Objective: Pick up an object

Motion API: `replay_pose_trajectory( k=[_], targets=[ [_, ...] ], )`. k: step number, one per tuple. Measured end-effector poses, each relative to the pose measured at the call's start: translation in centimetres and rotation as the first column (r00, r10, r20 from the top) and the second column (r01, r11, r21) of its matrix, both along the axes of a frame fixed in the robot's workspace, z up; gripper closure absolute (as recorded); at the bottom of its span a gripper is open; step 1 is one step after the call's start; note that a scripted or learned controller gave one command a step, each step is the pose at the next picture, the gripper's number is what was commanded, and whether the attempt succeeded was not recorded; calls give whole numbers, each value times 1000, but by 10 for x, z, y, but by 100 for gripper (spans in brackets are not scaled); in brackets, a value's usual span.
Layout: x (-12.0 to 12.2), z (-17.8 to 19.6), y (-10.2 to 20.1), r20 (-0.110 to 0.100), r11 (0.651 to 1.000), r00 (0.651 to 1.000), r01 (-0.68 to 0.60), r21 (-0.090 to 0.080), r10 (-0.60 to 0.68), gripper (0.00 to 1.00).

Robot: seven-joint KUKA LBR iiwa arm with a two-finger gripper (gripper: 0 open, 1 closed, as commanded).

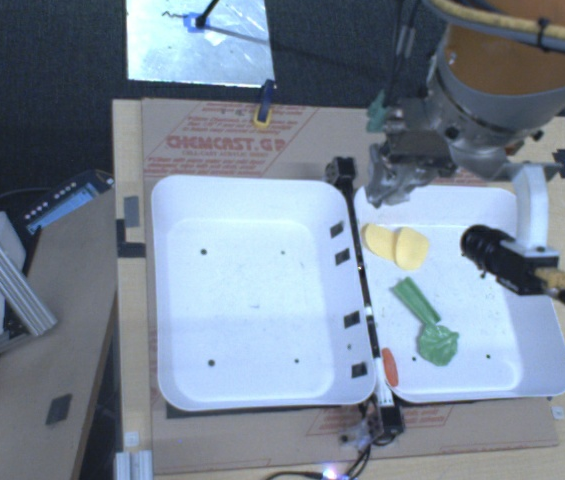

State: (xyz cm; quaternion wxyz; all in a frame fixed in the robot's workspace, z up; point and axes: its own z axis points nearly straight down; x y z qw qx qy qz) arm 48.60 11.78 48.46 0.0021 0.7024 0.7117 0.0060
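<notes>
The right bin point(537, 363) holds a yellow rounded object point(398, 245) near its upper left. A green object point(426, 320), with a long handle and a crumpled head, lies below the yellow one. A small orange-red piece point(390, 367) rests at the bin's left rim by the divider. My gripper point(382, 191) hangs over the right bin's upper left corner, above and slightly left of the yellow object. Nothing is seen between its fingers.
The left bin point(252, 288) stands beside the right one, joined by a black clipped divider point(354, 278). Both sit on a cardboard sheet point(222, 138). A shiny metal plate point(200, 26) lies at the back. The arm's orange and grey body fills the upper right.
</notes>
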Motion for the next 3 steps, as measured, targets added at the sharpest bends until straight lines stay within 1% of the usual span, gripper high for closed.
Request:
replay_pose_trajectory(
  k=[1,2,3],
  targets=[
    [-1,-175,59,-25,1000,1000,4,-9,-4,100],
    [0,-177,89,-11,1000,1000,6,-5,-6,100],
    [1,-165,-15,-10,1000,1000,21,-7,-21,100]
  ],
)
